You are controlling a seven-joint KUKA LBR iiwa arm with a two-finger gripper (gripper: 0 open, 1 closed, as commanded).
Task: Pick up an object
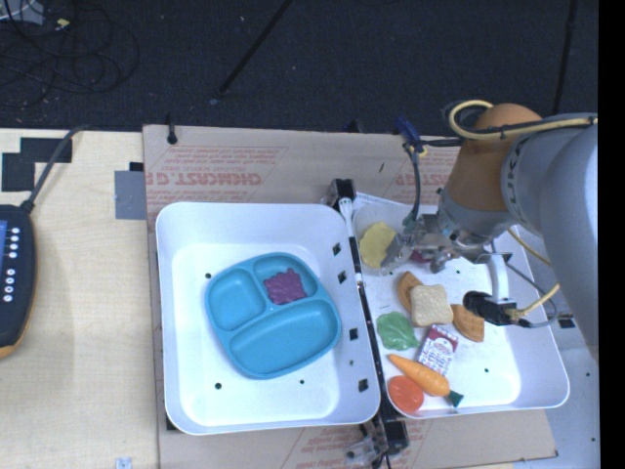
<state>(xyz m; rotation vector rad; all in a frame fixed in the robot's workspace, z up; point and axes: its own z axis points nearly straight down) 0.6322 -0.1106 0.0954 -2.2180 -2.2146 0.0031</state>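
Observation:
My gripper (418,245) is low in the right bin (543,383), at its far left part. It hovers just right of a yellow toy food (375,244), and a small dark-red thing (427,256) lies under it. Closer to the front lie a toast slice (430,304), a brown pastry (405,285), a green piece (395,330), a red-and-white packet (438,348), a carrot (420,373), an orange-red round piece (405,395) and a brown piece (470,323). I see nothing held by the gripper.
The left bin (191,399) holds a blue divided plate (276,338) with a purple bunch (284,284) in its far right compartment. A black divider rail (357,291) separates the bins. Cables (415,179) hang near the wrist. A black device (12,272) sits at the bench's left edge.

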